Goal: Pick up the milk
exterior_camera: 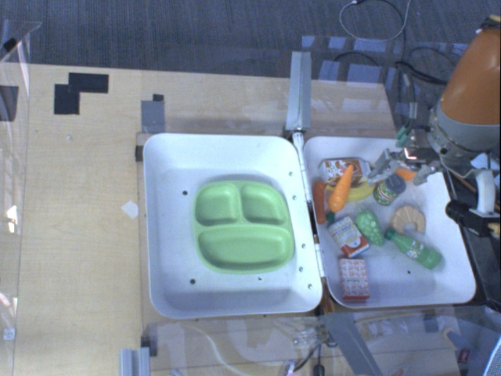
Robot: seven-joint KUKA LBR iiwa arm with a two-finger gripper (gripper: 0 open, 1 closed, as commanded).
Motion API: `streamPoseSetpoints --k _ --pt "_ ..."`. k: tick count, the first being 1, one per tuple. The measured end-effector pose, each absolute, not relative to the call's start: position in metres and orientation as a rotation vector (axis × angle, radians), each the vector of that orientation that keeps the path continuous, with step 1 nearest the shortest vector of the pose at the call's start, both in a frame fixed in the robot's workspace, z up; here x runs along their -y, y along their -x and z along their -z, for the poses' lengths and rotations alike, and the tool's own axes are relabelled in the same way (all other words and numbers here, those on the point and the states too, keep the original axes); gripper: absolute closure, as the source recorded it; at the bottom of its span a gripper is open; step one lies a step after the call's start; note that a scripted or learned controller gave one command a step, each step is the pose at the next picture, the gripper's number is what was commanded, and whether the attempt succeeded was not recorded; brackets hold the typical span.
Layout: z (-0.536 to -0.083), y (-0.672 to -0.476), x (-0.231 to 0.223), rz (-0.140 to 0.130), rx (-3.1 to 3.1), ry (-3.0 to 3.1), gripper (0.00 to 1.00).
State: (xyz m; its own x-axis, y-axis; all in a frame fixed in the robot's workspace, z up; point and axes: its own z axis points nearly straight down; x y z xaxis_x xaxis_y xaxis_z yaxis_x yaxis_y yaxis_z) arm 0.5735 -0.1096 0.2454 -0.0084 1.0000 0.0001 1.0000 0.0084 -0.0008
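1. No print is legible on the milk (349, 236), a small carton lying in the right bin (462, 288) just below the carrot (340, 188).
2. The red-patterned box (354, 279) below the milk is blurred.
3. The arm (470, 84) is cut off at the right edge.
4. The gripper (401, 163) hovers right of the carrot, over a small can (384, 191); jaw spread cannot be made out.

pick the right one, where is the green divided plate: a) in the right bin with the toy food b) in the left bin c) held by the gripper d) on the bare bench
b, the green divided plate lies flat in the left bin, apart from the toy food in the right bin.
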Motion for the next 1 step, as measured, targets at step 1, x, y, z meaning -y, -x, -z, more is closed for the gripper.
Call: streamPoseSetpoints --k 1 --pt "-0.1138 -0.5520 0.1834 -0.001 2.387 2.038 0.00"
